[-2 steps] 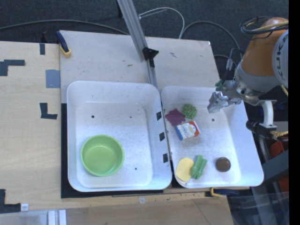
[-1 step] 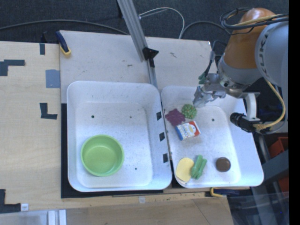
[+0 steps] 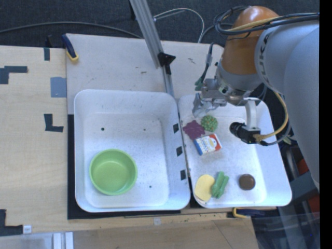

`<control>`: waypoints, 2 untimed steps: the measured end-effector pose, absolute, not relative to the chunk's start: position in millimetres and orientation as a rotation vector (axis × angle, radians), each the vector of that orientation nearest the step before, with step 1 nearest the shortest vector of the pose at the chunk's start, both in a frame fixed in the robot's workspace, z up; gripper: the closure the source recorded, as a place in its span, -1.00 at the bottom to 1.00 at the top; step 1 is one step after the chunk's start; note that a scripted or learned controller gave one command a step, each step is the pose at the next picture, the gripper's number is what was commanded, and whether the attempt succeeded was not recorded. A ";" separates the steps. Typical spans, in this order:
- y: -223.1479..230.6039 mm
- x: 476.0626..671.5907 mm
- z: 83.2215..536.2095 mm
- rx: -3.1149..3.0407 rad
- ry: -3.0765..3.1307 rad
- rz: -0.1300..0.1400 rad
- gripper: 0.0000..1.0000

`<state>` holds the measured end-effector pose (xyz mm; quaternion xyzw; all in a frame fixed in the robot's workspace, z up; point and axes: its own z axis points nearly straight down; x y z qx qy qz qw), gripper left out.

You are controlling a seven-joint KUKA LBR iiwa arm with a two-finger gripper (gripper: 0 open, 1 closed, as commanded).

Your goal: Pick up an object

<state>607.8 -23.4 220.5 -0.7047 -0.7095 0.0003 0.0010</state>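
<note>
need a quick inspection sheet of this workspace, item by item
surface: two shallow white bins side by side on a pale wooden bench.
job's things: right bin holds a purple lump, green bumpy ball, small red, white and blue carton, yellow piece, green pod, brown ball.
clutter: round green plastic bowl in left bin.
grippers: gripper over right bin's far end, holding nothing seen.
cables: black cables looped at arm.
surroundings: dark floor, grey metal pole.

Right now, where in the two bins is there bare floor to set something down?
Left bin: bare everywhere but the green bowl at its near-left corner. Right bin: crowded around the purple piece, green ball and carton; bare strip along its right side.
</note>
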 end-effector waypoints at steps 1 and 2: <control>36.1 623.1 213.8 -2.211 -2.228 0.000 1.00; 92.1 635.4 208.5 -2.212 -2.228 0.000 1.00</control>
